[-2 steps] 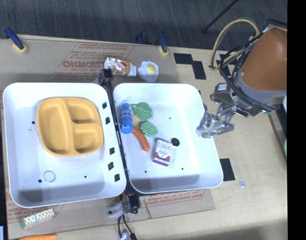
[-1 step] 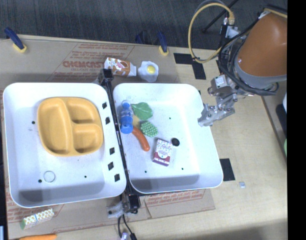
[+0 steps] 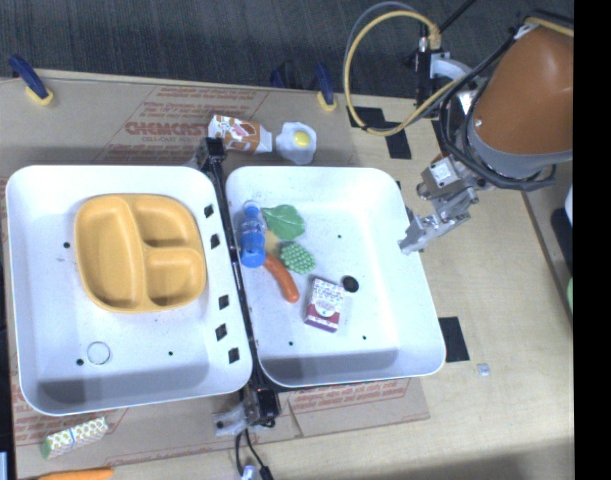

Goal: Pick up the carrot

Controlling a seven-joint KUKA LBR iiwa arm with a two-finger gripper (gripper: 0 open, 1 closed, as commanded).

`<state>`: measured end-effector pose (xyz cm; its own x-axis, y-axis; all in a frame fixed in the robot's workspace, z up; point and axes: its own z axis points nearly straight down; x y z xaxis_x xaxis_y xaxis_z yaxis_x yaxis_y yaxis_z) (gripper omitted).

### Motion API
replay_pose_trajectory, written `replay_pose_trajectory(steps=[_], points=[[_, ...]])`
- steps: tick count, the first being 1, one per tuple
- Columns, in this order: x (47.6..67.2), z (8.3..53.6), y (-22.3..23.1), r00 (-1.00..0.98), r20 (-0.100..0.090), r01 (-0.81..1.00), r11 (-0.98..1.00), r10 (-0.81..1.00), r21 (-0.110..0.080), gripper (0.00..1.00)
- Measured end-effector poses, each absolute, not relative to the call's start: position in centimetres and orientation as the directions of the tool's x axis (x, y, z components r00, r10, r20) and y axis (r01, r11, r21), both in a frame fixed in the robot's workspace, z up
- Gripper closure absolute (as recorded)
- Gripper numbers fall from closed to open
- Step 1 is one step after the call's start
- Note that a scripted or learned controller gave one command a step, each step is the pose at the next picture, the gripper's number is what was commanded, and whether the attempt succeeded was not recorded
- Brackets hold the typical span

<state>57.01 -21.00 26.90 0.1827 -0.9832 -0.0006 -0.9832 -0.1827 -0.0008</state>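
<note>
Near items: one striped packet (image 3: 75, 435) lies on the bench in front of the left bin (image 3: 35, 378).
Left bin: one yellow divided tray (image 3: 140, 250).
Right bin (image 3: 405, 343): five loose things, namely one small carton (image 3: 325, 303), one carrot (image 3: 283, 279), one green bumpy piece (image 3: 299, 257), one green leaf (image 3: 284, 220) and one blue bottle (image 3: 251, 234).
Carrot: lies in the left half of the right bin, touching the green bumpy piece, just right of the bottle, near the carton.
Pincer: the gripper (image 3: 417, 238) hovers at the right bin's right edge, well apart from the carrot; nothing is seen in it, and I cannot tell how far open it is.
Far items: one box (image 3: 234, 133) and one egg-like toy (image 3: 297, 142) beyond the bins.
Risk: crowding; the fingers may land on the bumpy piece or bottle, push the carrot aside, or close on the wrong thing.
Risk: the carrot is slim and round, so it may roll or slip out.
</note>
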Motion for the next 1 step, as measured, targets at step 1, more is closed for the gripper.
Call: replay_pose_trajectory(steps=[1], points=[[64.80,28.90,-20.52,0.251,-0.001,-0.968,-0.251,-0.968,0.000,1.00]])
